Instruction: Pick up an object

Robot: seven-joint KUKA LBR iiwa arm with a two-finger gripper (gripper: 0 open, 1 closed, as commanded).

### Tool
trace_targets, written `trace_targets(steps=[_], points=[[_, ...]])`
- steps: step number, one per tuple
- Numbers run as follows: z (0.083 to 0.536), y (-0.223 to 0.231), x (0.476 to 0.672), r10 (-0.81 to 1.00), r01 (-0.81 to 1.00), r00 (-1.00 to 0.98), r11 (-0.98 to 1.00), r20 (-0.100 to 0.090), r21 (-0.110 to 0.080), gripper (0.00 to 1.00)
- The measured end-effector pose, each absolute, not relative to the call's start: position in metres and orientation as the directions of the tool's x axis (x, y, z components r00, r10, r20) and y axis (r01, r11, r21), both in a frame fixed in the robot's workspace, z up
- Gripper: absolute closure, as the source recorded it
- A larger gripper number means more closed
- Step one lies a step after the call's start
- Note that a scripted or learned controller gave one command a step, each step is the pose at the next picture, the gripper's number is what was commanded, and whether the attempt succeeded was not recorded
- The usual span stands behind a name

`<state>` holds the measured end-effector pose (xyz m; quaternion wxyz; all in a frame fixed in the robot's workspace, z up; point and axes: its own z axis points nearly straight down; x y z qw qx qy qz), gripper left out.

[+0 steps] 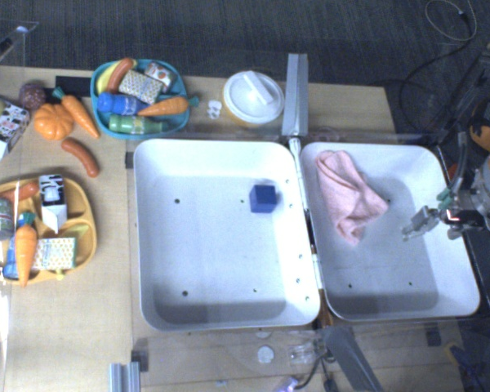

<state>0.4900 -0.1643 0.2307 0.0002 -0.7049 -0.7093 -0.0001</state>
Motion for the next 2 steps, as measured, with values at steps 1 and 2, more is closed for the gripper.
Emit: trace_targets(steps=[1,2], points=[[0.331,-0.144,0.488,0.996,0.996,-0.09,0.09,-0.002,0.005,0.0],[0.204,-0.099,0.531,0.987,0.987,-0.16,0.16,0.001,-0.002,0.0]])
